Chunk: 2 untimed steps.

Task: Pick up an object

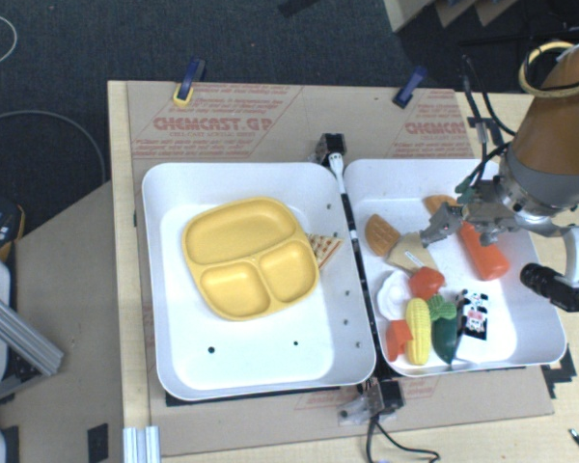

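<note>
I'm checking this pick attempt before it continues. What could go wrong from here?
The gripper hangs over the right white bin, where toy foods crowd together: closing there could catch the orange carrot-shaped toy and a neighbour at once. The yellow plastic corn cob and green pepper toy touch, so a grab there may nudge both.

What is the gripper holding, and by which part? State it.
Cannot be told: the gripper sits low in the right bin beside the orange carrot-like piece, with nothing visibly between its fingers.
</note>
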Each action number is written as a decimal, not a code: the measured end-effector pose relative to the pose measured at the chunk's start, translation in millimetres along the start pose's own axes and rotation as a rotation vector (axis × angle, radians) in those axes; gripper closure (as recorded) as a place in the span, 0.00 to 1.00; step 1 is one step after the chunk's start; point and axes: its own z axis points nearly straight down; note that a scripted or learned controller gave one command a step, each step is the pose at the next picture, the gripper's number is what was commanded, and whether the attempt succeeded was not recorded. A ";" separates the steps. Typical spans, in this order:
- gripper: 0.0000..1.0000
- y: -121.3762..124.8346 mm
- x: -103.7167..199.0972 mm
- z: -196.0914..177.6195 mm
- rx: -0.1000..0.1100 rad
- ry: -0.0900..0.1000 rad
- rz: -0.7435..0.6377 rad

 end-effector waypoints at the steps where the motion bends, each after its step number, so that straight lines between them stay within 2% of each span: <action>1: 0.00 2.5 0.1 -5.6 -0.012 -0.002 -0.003; 2: 0.00 3.8 0.0 58.2 -0.005 0.000 -0.002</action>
